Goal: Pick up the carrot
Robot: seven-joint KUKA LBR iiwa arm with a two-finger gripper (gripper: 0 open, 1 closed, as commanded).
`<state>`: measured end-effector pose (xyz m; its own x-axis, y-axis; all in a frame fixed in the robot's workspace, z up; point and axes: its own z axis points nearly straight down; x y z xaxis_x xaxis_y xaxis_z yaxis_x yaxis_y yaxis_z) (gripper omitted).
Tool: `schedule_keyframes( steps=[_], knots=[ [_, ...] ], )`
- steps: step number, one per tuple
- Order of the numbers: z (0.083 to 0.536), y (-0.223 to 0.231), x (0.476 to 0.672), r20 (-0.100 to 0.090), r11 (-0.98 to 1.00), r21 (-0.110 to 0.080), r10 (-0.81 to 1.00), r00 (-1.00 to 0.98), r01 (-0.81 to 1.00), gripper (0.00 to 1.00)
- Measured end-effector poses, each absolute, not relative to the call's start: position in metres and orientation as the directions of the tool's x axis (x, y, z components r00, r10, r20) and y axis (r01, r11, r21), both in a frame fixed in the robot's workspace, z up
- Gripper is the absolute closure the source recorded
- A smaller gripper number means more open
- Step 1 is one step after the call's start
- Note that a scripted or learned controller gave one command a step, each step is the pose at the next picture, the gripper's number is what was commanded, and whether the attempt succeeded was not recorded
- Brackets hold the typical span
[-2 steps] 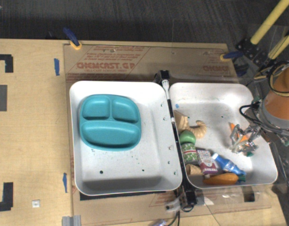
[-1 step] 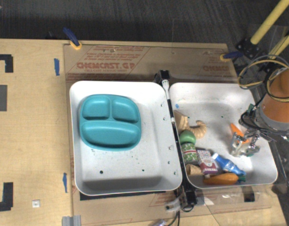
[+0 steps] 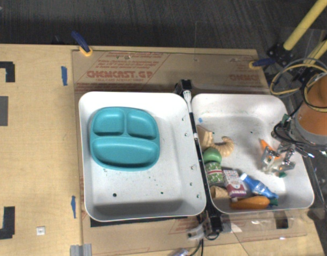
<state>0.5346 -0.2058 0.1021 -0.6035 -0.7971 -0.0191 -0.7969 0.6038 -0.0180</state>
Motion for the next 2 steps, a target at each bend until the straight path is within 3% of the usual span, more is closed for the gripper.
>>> schedule_keyframes(
  steps=[1,2],
  knots=[
    [0.089,-0.208,0.585,-0.016,0.222,-0.006,-0.975,-0.222,-0.975,1.00],
    [0.102,-0.206,0.588,-0.022,0.227,-0.013,-0.974,-0.227,-0.974,1.00]
  ],
)
